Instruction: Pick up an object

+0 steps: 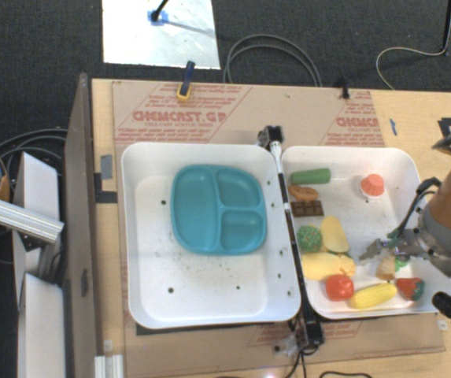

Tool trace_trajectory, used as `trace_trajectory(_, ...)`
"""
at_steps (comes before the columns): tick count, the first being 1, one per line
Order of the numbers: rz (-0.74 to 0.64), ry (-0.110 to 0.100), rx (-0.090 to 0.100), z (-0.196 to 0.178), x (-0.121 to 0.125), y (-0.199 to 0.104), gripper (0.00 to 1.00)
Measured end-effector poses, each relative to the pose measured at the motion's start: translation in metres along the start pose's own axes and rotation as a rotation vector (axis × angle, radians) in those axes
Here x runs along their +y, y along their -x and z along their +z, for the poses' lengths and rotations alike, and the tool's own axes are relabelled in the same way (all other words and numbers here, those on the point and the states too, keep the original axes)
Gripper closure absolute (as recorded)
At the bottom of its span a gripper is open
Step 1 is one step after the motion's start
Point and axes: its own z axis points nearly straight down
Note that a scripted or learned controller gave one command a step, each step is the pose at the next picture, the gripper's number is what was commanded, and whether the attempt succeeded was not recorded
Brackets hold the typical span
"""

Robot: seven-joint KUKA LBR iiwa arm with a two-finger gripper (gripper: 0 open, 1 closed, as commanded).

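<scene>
Hand [388, 250], grip state indeterminate, poised low in right bin [390, 164] over what may be a pale toy [386, 270]; descend squarely, avoiding neighbours.

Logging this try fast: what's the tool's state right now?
Tool: low in the right bin among the toy food; open or closed cannot be told.

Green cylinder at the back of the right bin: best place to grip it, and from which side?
Take the green cylinder across its middle, coming straight down from above. It lies flat with its long axis running left-right, so the gripper fingers should probably close across the narrow width, front to back. The brown oval piece sits close against its front side, so the front finger has little room there; the back side is freer.
</scene>
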Motion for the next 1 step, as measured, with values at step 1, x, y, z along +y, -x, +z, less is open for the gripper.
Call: trace_trajectory(1,-0.01,0.005,0.0,-0.062,0.0788,-0.0192,0.0)
